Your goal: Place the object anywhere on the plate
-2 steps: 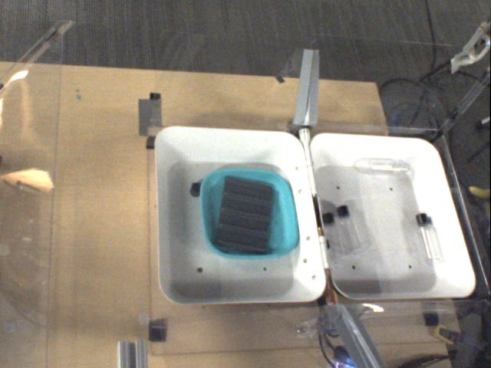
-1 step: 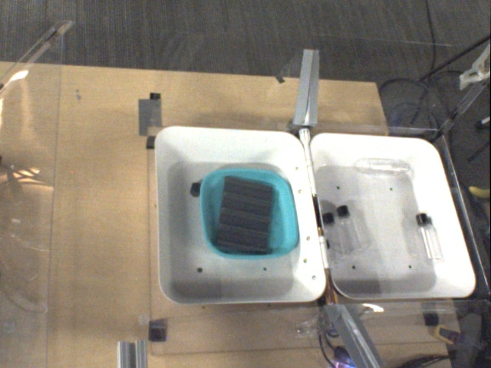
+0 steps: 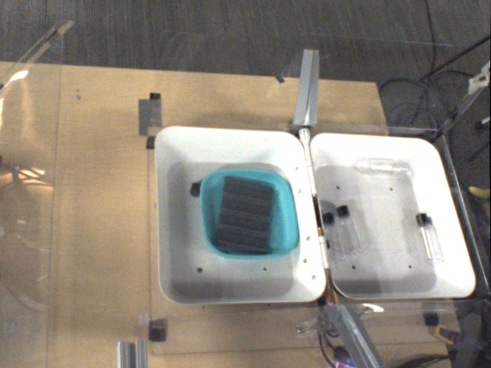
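Observation:
A teal square plate (image 3: pixel 285 228) lies in the left white bin (image 3: pixel 173 228), slightly left of the bin's middle. A dark grey ridged block (image 3: pixel 245 213) rests flat on the plate, covering most of its centre, with its long side running front to back and tilted a little. A small black piece (image 3: pixel 196 189) shows at the plate's left edge.
The right white bin (image 3: pixel 453 282) holds a clear vial with a black cap (image 3: pixel 343 227) near its left wall, another clear capped vial (image 3: pixel 428 236) at the right, and a clear object (image 3: pixel 381 165) at the back. A metal post (image 3: pixel 307 90) stands behind the bins.

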{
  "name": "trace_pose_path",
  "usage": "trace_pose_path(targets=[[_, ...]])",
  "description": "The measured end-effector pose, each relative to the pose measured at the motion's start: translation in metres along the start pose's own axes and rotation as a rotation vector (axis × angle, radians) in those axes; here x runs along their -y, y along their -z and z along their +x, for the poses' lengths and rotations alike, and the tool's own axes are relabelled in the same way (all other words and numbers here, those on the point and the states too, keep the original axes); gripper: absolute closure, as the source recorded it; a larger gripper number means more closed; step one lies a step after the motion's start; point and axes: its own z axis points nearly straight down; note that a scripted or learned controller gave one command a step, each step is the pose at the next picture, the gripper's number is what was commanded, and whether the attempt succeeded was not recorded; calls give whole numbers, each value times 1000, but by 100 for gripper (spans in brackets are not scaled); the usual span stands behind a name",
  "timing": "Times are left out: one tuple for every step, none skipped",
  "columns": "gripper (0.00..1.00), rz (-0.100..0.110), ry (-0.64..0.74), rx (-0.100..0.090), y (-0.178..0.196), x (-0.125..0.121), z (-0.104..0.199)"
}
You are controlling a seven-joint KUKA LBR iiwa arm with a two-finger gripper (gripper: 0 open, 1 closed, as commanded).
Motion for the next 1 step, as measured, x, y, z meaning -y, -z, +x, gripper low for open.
trace_pose_path(targets=[[0,0,-119,-2,1,-5,3]])
